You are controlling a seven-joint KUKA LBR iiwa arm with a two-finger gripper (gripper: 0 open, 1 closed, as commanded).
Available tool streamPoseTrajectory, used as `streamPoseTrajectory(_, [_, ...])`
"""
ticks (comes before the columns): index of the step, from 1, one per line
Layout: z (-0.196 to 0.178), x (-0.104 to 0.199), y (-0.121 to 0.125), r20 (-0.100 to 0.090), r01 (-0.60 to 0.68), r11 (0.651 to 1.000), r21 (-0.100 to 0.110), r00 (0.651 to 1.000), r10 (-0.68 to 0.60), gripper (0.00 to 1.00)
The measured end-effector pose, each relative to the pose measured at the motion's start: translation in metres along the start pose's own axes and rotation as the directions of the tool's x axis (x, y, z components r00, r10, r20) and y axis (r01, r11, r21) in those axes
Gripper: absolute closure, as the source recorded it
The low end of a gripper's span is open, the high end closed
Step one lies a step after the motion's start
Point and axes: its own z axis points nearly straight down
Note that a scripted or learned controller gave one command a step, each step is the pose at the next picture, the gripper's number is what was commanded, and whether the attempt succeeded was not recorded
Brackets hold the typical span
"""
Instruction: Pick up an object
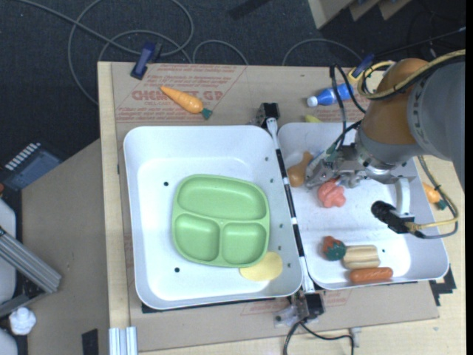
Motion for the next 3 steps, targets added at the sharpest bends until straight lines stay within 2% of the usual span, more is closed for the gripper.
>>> streamPoseTrajectory(1, [0.0,0.01,-0.038,-0.001,0.0,1.0,0.002,1.0,0.0,0.0])
streamPoseTrajectory(2, [-0.011,0.009,-0.037,0.0,-0.002,1.0,-0.002,1.0,0.002,1.0])
streamPoseTrajectory(3, [-0.011,0.01,-0.037,-0.001,-0.001,1.0,-0.001,1.0,0.001,0.0])
